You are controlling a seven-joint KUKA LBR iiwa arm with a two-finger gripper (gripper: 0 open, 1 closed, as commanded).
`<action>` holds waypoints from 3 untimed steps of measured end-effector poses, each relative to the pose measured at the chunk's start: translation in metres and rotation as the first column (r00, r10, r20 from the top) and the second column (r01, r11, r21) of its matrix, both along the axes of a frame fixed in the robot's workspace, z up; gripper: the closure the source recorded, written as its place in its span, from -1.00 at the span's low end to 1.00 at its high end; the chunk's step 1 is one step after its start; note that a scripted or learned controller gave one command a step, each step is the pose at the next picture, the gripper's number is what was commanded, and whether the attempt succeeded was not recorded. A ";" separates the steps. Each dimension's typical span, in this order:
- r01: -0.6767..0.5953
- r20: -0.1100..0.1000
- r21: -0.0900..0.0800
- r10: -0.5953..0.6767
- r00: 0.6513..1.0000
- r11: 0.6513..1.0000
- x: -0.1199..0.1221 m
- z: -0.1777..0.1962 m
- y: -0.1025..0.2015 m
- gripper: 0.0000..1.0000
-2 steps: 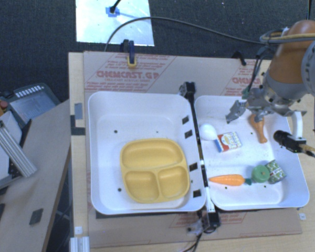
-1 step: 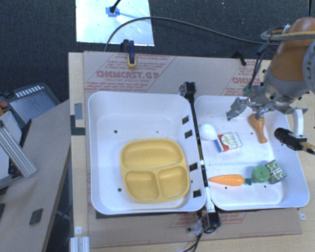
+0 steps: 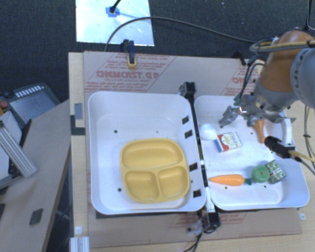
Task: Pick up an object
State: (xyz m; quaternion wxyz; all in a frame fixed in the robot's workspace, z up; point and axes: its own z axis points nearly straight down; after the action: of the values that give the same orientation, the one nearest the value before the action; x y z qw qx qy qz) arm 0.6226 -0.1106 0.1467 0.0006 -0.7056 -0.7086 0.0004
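The hand point(image 3: 240, 113) hovers with fingers spread and empty, just above the small carton point(image 3: 229, 141). The carton lies flat beside the white egg point(image 3: 208, 132); it looks light, stiff, and best pinched across its narrow sides.

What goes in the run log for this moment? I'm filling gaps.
claw: over right bin, holding nothing seen | carrot: on bin floor | yellow tray: left bin

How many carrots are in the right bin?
2. One carrot lies near the front of the right bin; another orange carrot sits partly under the gripper toward the back. More could be hidden beneath the arm.
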 end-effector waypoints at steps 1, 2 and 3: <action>0.006 0.006 -0.010 -0.006 1.000 1.000 -0.003 -0.059 -0.003 -1.00; 0.005 0.007 -0.006 -0.005 1.000 1.000 -0.002 -0.061 -0.006 -1.00; 0.005 0.009 -0.004 -0.005 1.000 1.000 -0.001 -0.049 -0.005 1.00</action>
State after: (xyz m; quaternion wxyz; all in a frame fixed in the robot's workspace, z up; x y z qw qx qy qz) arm 0.6219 -0.1154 0.0973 -0.0038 -0.7074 -0.7068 -0.0015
